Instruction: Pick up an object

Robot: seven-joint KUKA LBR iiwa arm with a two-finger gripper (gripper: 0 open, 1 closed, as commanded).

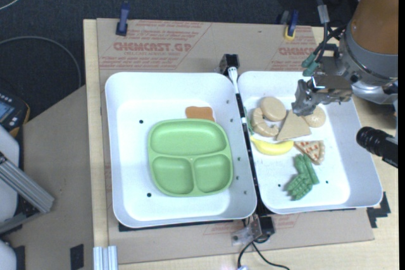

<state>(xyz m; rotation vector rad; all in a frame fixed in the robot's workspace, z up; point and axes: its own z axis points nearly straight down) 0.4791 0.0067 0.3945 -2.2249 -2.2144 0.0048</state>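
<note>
From above, the table (95, 136) has two white bins next to each other. The left bin (123, 155) holds a green plate (188, 157) with three parts. A small orange piece (200, 113) lies just behind the green plate.

The right bin (345, 183) holds a pile of toy food. There are round tan cookies (269, 114), and the rest of the food sits near them. A yellow banana (273, 147) lies just in front of the cookies. A flat tan slice (293, 129) leans beside the cookies. A pizza slice (311, 150) is a bit farther to the front, and green beans (302, 177) lie in front of that. A pale round piece (316, 117) sits behind the flat tan slice.

The gripper (308, 102) is low over the right bin, right beside the cookies and over the flat tan slice. It is dark and hard to see, so it is not clear how wide it is or if it is pinching anything.

No food looks lifted. All of it seems to lie in the bin. The arm has reached the pile, I think. Grabbing one piece and lifting it up is not yet done.
</note>
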